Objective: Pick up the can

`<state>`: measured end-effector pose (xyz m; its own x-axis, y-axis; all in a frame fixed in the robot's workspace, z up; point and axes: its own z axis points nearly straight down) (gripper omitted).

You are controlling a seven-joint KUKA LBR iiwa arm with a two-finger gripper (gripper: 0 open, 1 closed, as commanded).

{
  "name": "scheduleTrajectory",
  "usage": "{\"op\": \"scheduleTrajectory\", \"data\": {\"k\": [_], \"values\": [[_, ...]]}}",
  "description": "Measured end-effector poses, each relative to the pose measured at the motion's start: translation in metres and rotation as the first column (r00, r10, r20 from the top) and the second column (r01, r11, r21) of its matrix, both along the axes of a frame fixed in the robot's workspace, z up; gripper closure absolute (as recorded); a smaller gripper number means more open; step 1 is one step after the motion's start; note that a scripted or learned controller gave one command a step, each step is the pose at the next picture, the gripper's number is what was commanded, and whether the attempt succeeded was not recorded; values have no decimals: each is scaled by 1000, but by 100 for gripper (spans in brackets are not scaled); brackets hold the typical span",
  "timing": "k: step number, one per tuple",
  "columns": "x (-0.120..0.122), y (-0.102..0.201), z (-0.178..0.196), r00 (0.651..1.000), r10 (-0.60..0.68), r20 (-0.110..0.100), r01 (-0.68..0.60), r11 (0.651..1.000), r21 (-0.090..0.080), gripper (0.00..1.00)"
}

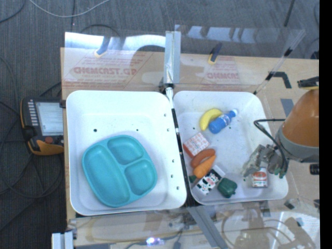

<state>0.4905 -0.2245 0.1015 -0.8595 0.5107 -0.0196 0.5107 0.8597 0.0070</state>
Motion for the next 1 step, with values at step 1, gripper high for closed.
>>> {"op": "scheduleTrajectory", "data": {"k": [1], "values": [[-6, 75, 100, 981, -196, -19, 196, 981, 5, 100]]}}
